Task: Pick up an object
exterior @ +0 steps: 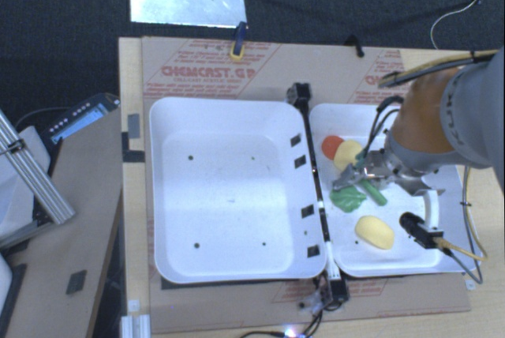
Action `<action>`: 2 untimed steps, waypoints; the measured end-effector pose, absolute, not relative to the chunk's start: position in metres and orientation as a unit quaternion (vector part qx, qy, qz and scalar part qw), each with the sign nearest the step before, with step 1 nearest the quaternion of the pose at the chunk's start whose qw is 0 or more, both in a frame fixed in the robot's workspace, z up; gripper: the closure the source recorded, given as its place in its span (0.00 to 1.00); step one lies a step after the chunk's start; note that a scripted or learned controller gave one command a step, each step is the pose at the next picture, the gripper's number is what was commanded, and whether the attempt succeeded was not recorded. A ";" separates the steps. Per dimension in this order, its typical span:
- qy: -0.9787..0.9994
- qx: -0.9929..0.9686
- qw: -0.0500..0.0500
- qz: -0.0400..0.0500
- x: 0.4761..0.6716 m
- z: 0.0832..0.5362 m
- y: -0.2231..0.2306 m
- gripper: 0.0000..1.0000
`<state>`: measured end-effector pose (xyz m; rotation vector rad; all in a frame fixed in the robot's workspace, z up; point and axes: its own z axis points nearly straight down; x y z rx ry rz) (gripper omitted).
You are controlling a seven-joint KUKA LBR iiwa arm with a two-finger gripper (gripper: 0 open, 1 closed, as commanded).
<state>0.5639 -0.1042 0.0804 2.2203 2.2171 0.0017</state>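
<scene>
The grey arm with its orange band reaches in from three o'clock and bends down over the right-hand shallow white bin (442, 261), so that the two-finger gripper (353, 180) hangs low near that bin's inner wall, close to the black hinge strip (314, 194) that joins the two bins. It is placed there, I judge, because all the loose items lie in this bin, bunched toward its left half, and the program has dropped the wrist over the cluster to try a grasp.

Four items lie here. A small red rounded piece (332, 145) sits at about eleven o'clock from the gripper, with a pale yellow rounded piece (347, 155) touching it on its right, just at twelve o'clock from the fingertips. A flat green leaf-shaped piece (348, 200) lies directly beneath and at six o'clock from the gripper, with a green stem-like part (375, 194) running out toward four o'clock. A yellow lemon-shaped piece (375, 232) rests apart from these, at five o'clock and nearer the bin's front wall.

The metal fingers are blurred against the green piece, and I cannot tell whether they are spread or pressed together, nor whether anything sits between them. The green piece looks the likeliest target, being nearest the tips. The left-hand shallow white bin (170, 194) lies well apart at nine o'clock.
</scene>
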 end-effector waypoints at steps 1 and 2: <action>0.708 0.706 0.002 0.001 0.563 0.095 -0.101 1.00; 0.708 0.706 0.001 0.001 0.563 0.095 -0.101 0.00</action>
